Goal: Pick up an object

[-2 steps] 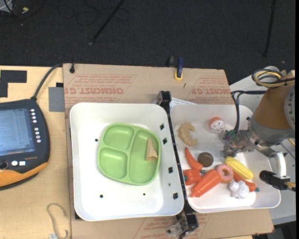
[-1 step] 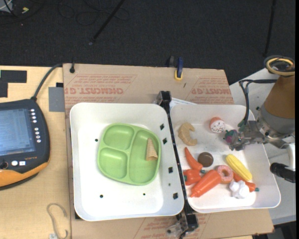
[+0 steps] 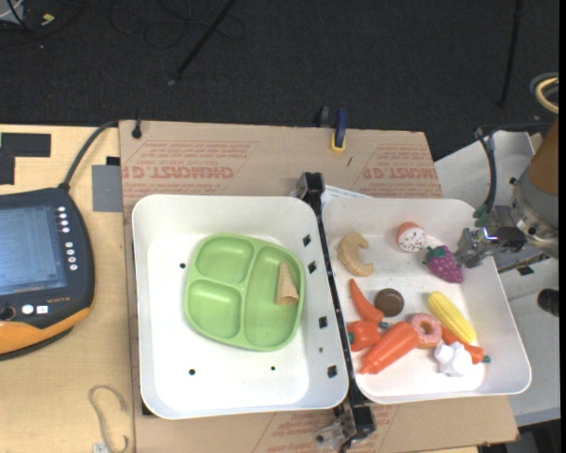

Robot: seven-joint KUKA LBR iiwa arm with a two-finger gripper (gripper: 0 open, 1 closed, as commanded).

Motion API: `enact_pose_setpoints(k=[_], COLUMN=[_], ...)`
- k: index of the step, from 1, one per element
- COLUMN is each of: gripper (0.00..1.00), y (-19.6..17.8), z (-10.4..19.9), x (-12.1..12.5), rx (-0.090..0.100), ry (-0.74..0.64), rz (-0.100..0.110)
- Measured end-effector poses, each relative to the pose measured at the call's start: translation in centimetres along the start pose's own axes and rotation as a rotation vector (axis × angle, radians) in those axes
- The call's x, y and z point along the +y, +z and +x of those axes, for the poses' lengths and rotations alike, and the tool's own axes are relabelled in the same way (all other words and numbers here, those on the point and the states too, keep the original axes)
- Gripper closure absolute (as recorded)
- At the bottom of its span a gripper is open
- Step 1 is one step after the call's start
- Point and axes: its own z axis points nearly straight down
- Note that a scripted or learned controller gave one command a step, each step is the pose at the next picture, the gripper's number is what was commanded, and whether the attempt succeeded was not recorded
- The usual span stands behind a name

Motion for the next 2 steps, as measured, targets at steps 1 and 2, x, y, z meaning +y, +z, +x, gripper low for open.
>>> enact_pose_setpoints(k=[1, 2], gripper=[1.0, 1.0], y=[-0.5, -0.2], z=[-0.1, 4.3], x=[0.0, 0.4], rx=[0.002, 0.004], ry=[-0.001, -0.003], rz=[0.005, 0.007])
